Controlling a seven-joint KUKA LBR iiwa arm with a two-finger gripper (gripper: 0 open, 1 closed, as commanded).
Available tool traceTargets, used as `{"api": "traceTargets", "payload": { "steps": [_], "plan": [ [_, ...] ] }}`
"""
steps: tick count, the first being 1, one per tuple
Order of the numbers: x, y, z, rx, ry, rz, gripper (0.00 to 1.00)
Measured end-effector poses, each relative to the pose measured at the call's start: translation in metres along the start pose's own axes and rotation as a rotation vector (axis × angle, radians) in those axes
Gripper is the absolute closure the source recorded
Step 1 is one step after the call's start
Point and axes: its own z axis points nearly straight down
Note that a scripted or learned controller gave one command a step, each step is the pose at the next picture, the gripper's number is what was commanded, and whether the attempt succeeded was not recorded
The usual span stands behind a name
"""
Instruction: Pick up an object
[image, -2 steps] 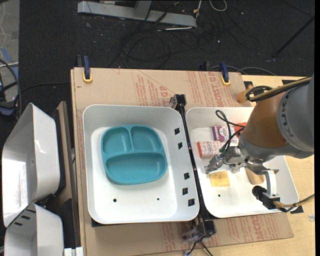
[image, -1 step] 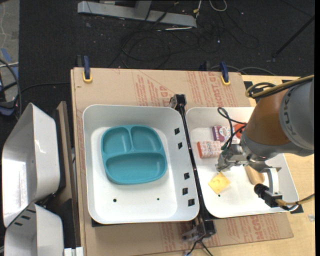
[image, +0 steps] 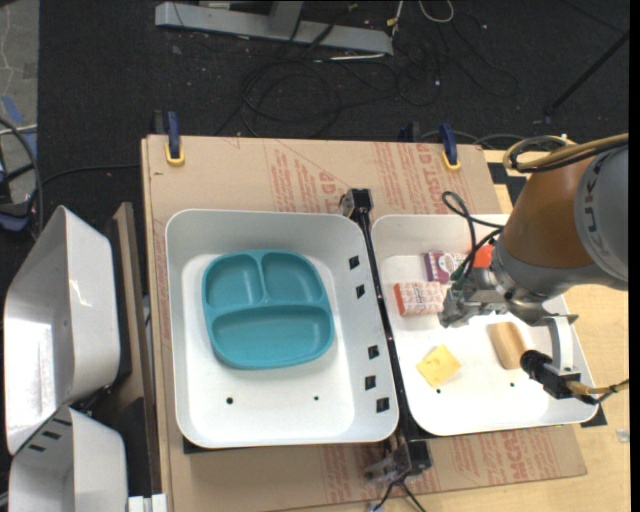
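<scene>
Teal plate (image: 268, 308), yellow wedge (image: 438, 366), white bins (image: 190, 400).

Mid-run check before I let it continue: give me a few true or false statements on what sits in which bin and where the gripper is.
1. The teal divided plate lies in the left bin. True.
2. The yellow piece lies in the left bin. False: it lies in the right bin.
3. The gripper is over the right bin. True.
4. The tan cylinder rests on the plate. False: it lies on the right bin's floor.
5. A small red-and-white packet lies just left of the gripper. True.
</scene>
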Motion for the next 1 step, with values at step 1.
{"api": "traceTargets", "payload": {
  "steps": [1],
  "plan": [
    [0.0000, 0.0016, -0.0481, -0.002, -0.001, 0.000, 1.00]
  ]
}}
